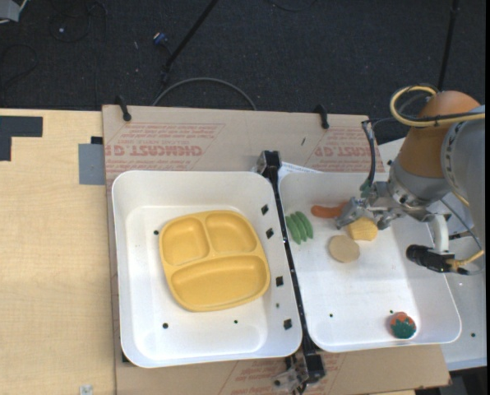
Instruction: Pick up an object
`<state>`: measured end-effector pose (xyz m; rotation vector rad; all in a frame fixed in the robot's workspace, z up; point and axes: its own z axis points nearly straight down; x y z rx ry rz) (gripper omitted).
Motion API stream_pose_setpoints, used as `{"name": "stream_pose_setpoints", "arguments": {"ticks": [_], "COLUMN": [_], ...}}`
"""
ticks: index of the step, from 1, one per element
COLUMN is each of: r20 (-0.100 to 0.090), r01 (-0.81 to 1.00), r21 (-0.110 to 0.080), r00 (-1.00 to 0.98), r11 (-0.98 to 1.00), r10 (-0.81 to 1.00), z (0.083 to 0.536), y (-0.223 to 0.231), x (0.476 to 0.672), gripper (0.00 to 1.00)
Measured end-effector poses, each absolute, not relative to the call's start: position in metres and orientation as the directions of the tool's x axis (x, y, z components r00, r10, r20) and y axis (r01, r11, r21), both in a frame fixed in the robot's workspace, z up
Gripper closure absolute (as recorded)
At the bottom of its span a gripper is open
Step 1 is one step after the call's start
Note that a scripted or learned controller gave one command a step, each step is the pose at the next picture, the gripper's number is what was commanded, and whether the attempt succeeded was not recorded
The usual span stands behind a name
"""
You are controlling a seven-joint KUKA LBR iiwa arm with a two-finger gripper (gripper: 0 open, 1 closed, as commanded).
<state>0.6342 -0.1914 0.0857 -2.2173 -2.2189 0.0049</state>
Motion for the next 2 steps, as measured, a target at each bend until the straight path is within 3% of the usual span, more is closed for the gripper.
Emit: {"name": "stream_pose_setpoints", "arguments": {"ticks": [1,2], "r20": [0.001,-0.002], "r01": [1.0,1.0], "r21": [-0.003,0.004], "r00": [-0.002,0.002], "r11": [0.002,-0.002], "r10": [1.0,1.0], "z": [0.098,0.157], "y": [-0.192,-0.2], "x": [0.635,0.639], "gripper": [1.0,1.0]}}
